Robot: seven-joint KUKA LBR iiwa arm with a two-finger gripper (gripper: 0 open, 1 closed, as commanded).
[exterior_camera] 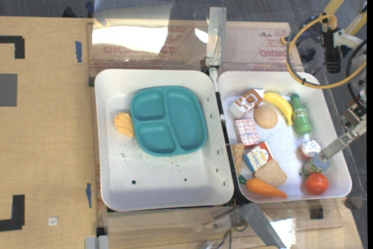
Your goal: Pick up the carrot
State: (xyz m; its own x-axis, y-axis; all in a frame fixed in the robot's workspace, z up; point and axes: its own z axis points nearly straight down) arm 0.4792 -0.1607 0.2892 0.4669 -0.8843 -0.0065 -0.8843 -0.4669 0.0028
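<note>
step: approach, nothing picked yet | carrot [266, 187] lying at 6 o'clock in the right bin [338, 125], just below the bread slice [271, 172] | gripper [319, 155] at 4 o'clock by the tomato [316, 183], grip state can't tell | next: it'd need to swing toward 8 o'clock, over the carrot

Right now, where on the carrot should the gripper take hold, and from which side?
Probably the thick orange middle of the carrot, coming from above, with the fingers across its narrow width. It lies flat and lengthwise along the right bin's front wall, with the bread slice close behind.
</note>
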